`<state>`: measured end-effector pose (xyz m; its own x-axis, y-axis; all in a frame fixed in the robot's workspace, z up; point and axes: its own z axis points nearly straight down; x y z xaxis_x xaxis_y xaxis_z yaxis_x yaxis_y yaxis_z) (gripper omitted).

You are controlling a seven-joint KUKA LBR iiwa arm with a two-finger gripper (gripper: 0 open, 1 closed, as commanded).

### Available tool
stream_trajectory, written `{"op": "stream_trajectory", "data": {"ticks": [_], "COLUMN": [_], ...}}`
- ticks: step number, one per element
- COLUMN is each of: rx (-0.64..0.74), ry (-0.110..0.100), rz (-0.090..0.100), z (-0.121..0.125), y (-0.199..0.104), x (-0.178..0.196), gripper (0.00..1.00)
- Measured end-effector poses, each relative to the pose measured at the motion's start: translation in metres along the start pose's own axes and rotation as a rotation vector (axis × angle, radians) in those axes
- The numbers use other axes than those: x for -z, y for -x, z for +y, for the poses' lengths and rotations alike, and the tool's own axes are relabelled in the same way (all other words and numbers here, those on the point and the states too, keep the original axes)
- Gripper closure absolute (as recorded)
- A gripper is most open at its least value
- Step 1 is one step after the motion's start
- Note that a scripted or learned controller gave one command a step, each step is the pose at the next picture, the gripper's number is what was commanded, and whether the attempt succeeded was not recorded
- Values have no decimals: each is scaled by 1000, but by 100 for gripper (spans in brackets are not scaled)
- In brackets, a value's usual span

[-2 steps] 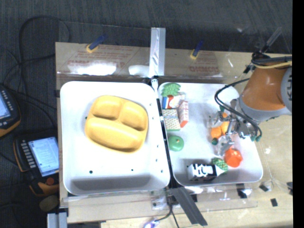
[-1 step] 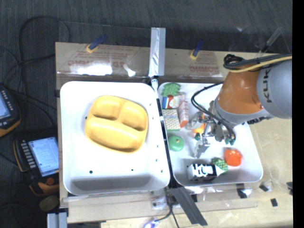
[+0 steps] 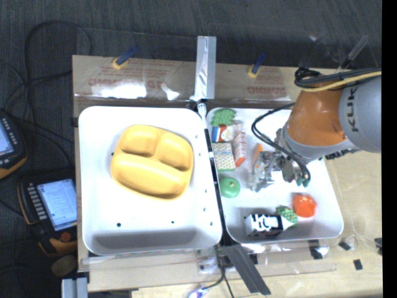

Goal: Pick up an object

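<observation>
Hovering low over the right bin (image 3: 335,225), the pincer (image 3: 268,174) seems mid-approach; I cannot tell how it is set. Candidates lie close: green ball (image 3: 230,187), orange object (image 3: 304,205), black-and-white item (image 3: 263,223). Next it needs a clean descent; the bin walls and crowded packets (image 3: 231,144) leave little room.

A large yellow bread-shaped toy (image 3: 152,160) lay flat in the left bin (image 3: 93,228). In the right bin (image 3: 329,225), a green ball (image 3: 230,187) sat by the left wall, a small carton (image 3: 224,156) and a red-and-white packet (image 3: 239,149) lay above it, and an orange toy (image 3: 304,205) and a black-and-white toy (image 3: 265,223) lay near the front.
</observation>
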<state>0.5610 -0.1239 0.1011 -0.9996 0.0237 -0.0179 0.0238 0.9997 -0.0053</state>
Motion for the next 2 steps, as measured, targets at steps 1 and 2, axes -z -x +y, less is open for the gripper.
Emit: {"op": "stream_trajectory", "data": {"ticks": [1,2], "rx": [0,-41], "ry": [0,0], "rz": [0,10], "z": [0,18], "y": [0,32], "x": [0,-12], "gripper": [0,0]}}
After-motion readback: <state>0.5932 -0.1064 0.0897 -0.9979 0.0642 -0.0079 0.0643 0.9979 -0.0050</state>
